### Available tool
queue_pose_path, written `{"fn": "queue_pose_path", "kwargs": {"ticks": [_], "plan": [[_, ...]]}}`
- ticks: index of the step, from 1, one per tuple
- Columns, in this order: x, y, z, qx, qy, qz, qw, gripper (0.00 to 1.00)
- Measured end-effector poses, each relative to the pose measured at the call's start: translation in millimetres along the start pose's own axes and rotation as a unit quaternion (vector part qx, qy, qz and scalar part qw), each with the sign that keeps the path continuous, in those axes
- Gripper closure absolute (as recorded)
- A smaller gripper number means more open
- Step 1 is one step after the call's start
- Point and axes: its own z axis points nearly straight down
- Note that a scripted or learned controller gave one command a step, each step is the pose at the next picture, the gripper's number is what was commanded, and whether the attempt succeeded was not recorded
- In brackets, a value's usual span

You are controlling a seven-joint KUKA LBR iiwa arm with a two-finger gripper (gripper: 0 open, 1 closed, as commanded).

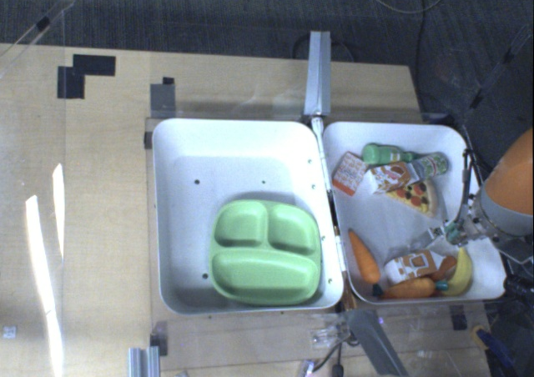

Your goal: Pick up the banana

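Right now the curved yellow banana (pixel 460 275) lies in the near right corner of the right-hand shallow white bin (pixel 392 135), tight against the bin's wall and touching a cluster of other items: a small white carton with an orange label (pixel 415 265), a stubby orange carrot-like piece (pixel 410 289) in front of it, and a dark brown object (pixel 449 266) at its inner side. The grey arm with its orange band (pixel 511 179) hangs over the bin's right edge, and the two-finger gripper (pixel 455 232) sits just above and beside the banana; whether it is spread or closed I cannot tell, as it is small and blurred, and nothing can be seen held in it.

Further left in that bin rest a longer orange carrot (pixel 362 257), a printed snack packet (pixel 405 184), a red-and-white sachet (pixel 349 173) and a green bottle (pixel 405 156). The left bin (pixel 179 167) holds a pale green divided plastic tray (pixel 267 252).

The risk, in my judgement, is crowding: a descent here could strike the wall, pinch the carton or the brown object instead, or clip only the banana's tip so it slips out on lifting.
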Motion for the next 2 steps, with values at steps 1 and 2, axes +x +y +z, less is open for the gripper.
{"fn": "queue_pose_path", "kwargs": {"ticks": [1, 2], "plan": [[0.0, 0.1, 0.0, 0.0, 0.0, -0.003, 1.0, 0.0], [1.0, -1.7, 0.7, 0.003, 0.002, 0.064, 0.998, 0.0]]}}
